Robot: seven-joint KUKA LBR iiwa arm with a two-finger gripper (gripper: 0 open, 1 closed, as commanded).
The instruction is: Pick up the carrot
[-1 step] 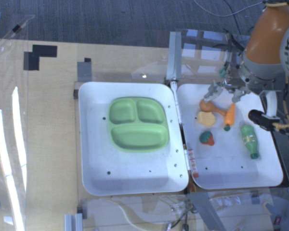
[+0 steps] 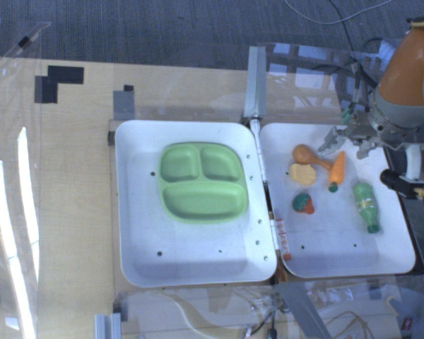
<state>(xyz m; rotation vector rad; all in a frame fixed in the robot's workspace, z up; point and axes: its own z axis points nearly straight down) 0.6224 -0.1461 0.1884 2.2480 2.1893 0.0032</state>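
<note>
No readable text anywhere. The green bottle has a pale label, too small to make out. The strip between the bins has red marks, illegible.

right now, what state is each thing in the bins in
carrot: lying flat in the right bin, not held
green bottle: on its side
strawberry: resting loose on the bin floor
chicken drumstick: lying flat, beside the carrot
yellow piece: lying flat
green divided tray: upright in the left bin, compartments bare
</note>
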